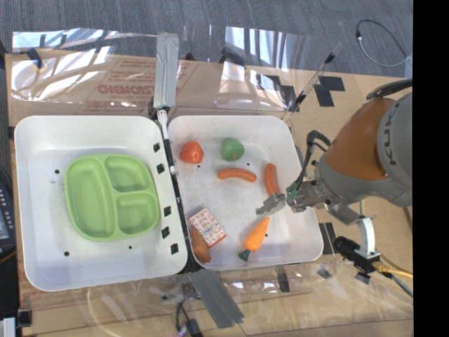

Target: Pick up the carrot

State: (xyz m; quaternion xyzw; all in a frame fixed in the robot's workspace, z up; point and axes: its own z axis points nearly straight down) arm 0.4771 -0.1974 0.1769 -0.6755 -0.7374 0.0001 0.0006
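Orange, tapered carrot (pixel 257 236) with green end lies slanted in right bin (pixel 295 142).

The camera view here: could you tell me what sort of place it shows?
Probably a robotics lab's test bench: an arm reaches over two white bins taped to cardboard, grey carpet lies beyond, and toy food such as a carrot and a green divided plate sits in the bins.
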